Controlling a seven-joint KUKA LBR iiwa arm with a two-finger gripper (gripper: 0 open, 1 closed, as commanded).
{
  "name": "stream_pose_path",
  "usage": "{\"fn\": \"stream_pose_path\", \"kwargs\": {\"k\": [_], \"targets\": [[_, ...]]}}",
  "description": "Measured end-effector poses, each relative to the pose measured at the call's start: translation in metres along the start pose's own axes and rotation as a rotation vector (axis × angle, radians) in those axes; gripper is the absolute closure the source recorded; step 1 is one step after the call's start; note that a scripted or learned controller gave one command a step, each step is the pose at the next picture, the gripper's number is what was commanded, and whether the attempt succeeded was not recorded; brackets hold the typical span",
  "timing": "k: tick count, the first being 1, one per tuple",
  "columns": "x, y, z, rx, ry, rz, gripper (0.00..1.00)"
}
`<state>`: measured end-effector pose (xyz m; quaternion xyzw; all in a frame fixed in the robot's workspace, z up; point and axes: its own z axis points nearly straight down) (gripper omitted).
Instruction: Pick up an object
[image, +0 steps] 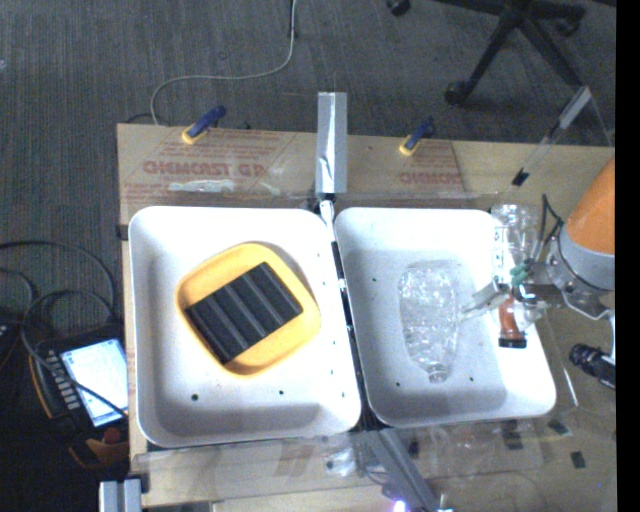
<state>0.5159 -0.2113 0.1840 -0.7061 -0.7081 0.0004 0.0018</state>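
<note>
A clear plastic bottle (430, 318) lies lengthwise in the middle of the right bin (400, 235), its neck pointing toward the front. A yellow block with a black ribbed top (248, 308) rests in the left bin (160, 250). My gripper (503, 311) hangs over the right bin's right side, just right of the bottle and close to its shoulder. The arm's orange band (603, 210) shows at the right edge. Nothing can be seen held in the gripper.
Crumpled clear plastic (512, 232) sits at the right bin's back right corner. A metal post (331, 145) stands behind the gap between the bins. Two clamps (203, 123) hold the cardboard at the back. Cables and a device (85, 375) lie on the floor at left.
</note>
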Motion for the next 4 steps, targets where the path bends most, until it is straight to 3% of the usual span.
{"fn": "stream_pose_path", "kwargs": {"k": [1,2,3,4], "targets": [[0.054,0.044,0.029,0.000,-0.002,-0.049,0.00],[0.009,0.063,0.089,-0.006,0.000,-0.076,0.00],[0.011,0.063,0.082,-0.004,0.002,-0.078,1.00],[0.066,0.083,0.016,-0.002,-0.002,-0.124,1.00]]}}
